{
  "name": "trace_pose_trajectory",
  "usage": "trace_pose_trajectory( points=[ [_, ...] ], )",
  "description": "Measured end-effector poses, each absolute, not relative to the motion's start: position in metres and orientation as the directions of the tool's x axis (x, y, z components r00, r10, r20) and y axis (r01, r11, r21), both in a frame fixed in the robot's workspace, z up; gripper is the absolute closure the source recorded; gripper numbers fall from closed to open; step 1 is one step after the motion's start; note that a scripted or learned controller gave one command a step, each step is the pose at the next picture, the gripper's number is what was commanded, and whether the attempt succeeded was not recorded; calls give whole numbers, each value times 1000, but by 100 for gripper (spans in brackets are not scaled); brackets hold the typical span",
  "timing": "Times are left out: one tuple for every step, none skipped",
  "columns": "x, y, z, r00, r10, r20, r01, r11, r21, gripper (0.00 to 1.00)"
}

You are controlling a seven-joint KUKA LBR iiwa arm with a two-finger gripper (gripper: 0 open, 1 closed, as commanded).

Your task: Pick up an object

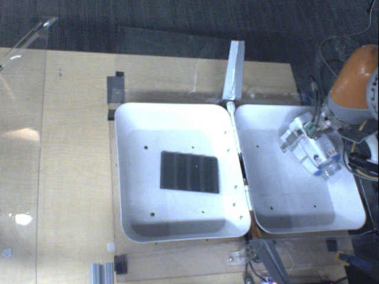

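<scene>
A dark ribbed mat lies flat mid-floor in the left bin. The gripper hangs over the right bin, well apart from the mat; how it stands cannot be told, and nothing visible sits in it. A thin flat mat may slip a pinch. The bins rest on a pale wooden bench, dark carpet behind.
</scene>
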State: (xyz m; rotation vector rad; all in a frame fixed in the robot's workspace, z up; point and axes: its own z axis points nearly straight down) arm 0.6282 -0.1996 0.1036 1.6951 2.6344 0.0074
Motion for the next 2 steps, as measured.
trace_pose_trajectory(
  points=[
    [631,-199,116,-417,909,-8,909,417,16,100],
    [671,-130,187,-414,910,-3,910,414,8,100]
  ],
)
